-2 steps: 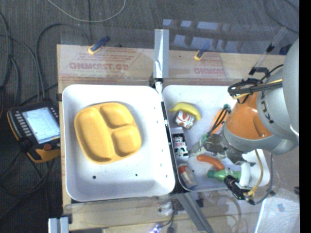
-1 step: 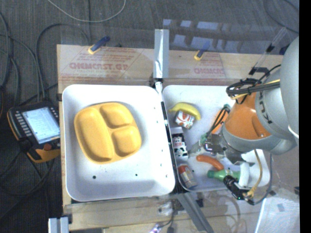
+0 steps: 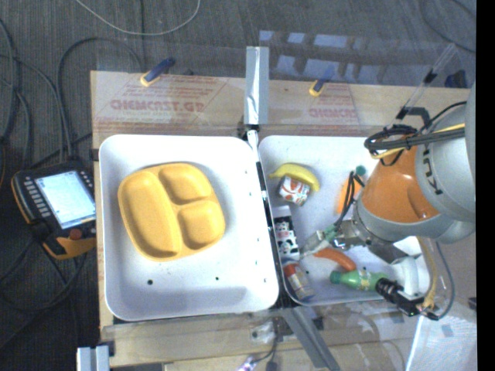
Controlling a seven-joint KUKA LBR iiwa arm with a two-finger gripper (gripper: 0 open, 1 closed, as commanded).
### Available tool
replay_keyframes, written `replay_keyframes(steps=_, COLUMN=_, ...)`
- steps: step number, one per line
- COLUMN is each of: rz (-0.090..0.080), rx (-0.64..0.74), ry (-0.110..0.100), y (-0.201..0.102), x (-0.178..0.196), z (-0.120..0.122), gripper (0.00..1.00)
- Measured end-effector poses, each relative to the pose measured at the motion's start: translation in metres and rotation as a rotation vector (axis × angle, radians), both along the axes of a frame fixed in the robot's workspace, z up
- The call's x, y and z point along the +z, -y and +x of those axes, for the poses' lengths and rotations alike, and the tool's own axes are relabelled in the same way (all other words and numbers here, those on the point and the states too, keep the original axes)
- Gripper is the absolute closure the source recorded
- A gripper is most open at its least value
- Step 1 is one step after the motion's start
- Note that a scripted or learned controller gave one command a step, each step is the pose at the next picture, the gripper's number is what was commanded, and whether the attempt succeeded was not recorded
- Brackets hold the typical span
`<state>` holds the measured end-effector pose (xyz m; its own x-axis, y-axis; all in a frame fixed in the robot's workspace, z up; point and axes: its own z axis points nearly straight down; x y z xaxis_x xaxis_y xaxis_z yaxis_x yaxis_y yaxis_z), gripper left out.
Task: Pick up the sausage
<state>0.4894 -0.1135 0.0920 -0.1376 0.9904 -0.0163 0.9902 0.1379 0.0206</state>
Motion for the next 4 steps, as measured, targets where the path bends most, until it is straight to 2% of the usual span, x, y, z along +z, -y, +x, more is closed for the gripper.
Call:
replay_keyframes(steps=1, rz=0.006, rx=0.005, ry=-0.005, y=-0.003, x=0.008, z=0.0, gripper=1.0)
replay_keyframes(steps=2, rz=-0.006, rx=0.456, ry=-0.003, y=-0.002, x=0.001, z=0.002, gripper=1.0)
replay_keyframes(steps=3, rz=0.01, rx=0.288, ry=-0.027, y=-0.109, x=0.091, z=-0.006, gripper=1.0)
replay_keyframes(steps=4, rz=0.01, rx=0.287, ry=-0.027, y=-0.109, x=0.091, z=-0.006, gripper=0.0)
